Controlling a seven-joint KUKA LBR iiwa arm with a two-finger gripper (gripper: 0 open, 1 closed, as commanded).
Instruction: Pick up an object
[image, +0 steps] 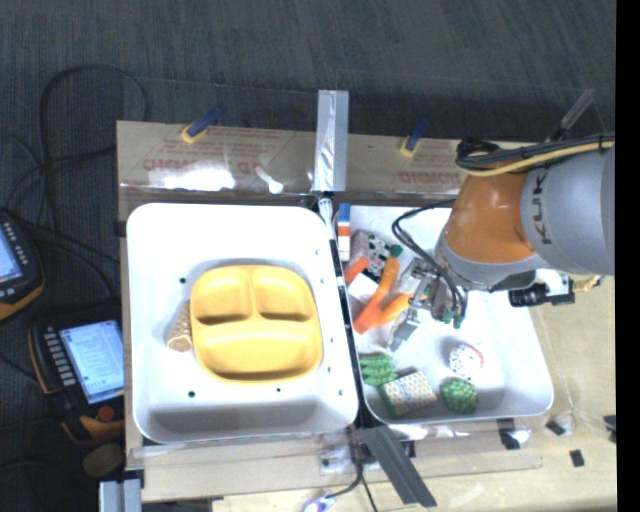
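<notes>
The right bin (515, 385) holds several small objects. Two orange carrots (378, 312) lie side by side at its left, one slanting up to a green tip (392, 268). My gripper (418, 305) hangs low over the bin's middle, right beside the carrots' right ends; I cannot tell whether it touches them. The grey arm with its orange band (485, 225) comes in from the right and hides the bin's upper right part. Nothing is visibly held.
Along the right bin's front lie a green leafy toy (377, 368), a checkered block (405, 391), a green round piece (459, 394) and a white speckled ball (464, 358). The left bin (160, 240) holds a yellow divided plate (256, 320) and a cone (180, 328).
</notes>
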